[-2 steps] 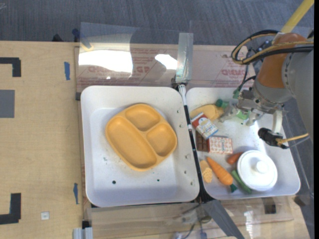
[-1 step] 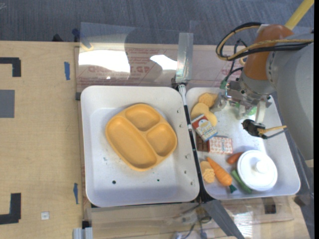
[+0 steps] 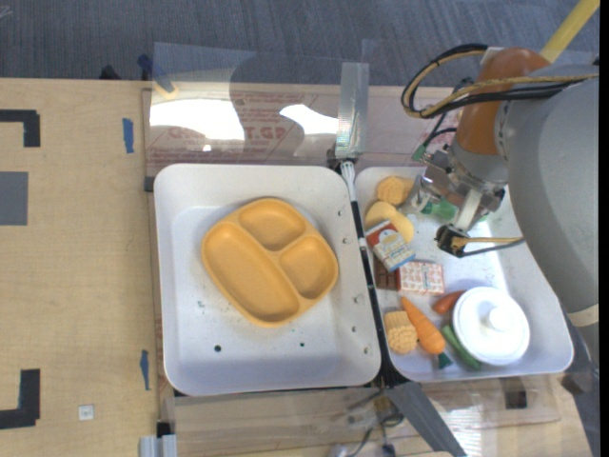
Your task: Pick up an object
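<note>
The right bin [image 3: 533, 284] holds a heap of toy food: a yellow bun-like piece [image 3: 391, 190], a pale yellow piece [image 3: 391, 221], a small red and white carton [image 3: 391, 247], a pink cracker-patterned square [image 3: 422, 278], an orange carrot [image 3: 423, 325], a corn piece [image 3: 401, 332] and a white lidded cup [image 3: 490, 326]. My gripper [image 3: 447, 203] hangs low over the bin's back part, just right of the bun-like piece, with a green bit showing beneath it. The wrist hides the fingertips.
The left bin [image 3: 181, 284] carries an orange three-compartment plate [image 3: 270, 259]. A clear plastic sheet [image 3: 247, 117] lies behind the bins. The arm's grey body [image 3: 571, 188] and cables [image 3: 457, 74] cover the right bin's far right side. Cardboard bench top stretches to the left.
</note>
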You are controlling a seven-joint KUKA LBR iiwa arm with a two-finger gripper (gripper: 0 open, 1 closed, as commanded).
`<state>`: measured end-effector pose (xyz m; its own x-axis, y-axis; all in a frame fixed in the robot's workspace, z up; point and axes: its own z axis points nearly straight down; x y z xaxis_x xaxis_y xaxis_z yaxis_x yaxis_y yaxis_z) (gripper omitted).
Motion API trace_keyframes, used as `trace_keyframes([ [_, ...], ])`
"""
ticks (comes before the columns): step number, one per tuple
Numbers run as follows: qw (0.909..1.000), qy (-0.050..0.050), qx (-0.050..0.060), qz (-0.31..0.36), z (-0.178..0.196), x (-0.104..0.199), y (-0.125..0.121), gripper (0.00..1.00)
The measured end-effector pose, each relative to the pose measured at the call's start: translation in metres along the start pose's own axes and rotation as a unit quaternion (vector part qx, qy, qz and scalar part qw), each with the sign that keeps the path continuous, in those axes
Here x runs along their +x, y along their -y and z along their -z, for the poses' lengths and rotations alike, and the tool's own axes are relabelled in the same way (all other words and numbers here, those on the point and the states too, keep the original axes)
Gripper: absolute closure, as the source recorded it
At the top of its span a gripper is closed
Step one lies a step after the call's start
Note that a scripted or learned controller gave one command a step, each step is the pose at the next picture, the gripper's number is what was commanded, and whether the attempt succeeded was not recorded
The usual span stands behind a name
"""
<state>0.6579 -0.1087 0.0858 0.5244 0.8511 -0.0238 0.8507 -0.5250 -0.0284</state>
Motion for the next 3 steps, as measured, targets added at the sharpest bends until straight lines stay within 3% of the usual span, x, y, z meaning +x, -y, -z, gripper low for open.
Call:
trace_keyframes([
  [1, 0.9982, -0.011, -0.015, 0.057, 0.0, -0.027, 0.024, 0.0],
  [2, 0.9989, -0.012, -0.017, 0.043, 0.0, -0.014, 0.021, 0.0],
  [3, 0.9988, -0.012, -0.019, 0.043, 0.013, -0.013, 0.021, 1.0],
])
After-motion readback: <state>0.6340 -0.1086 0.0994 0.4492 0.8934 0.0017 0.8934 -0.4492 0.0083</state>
